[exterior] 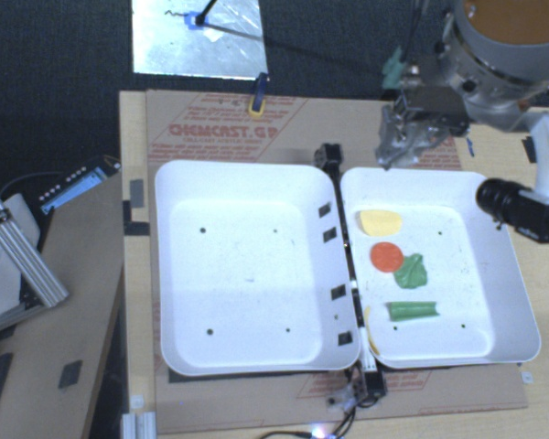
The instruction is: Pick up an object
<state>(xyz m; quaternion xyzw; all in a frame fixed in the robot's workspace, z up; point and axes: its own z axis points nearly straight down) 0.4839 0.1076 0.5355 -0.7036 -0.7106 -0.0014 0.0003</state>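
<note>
The right bin holds a pale yellow flat piece, an orange-red round piece, a green leafy piece touching it, and a green bar lower down. A thin yellow sliver lies by the bin's left wall. My gripper hangs above the far rim of the right bin, behind the yellow piece, with nothing seen between its fingers.
The left bin sits beside the right one, joined by a black clipped divider. A black camera-like device juts over the right bin's right rim. A shiny sheet lies at the back.
</note>
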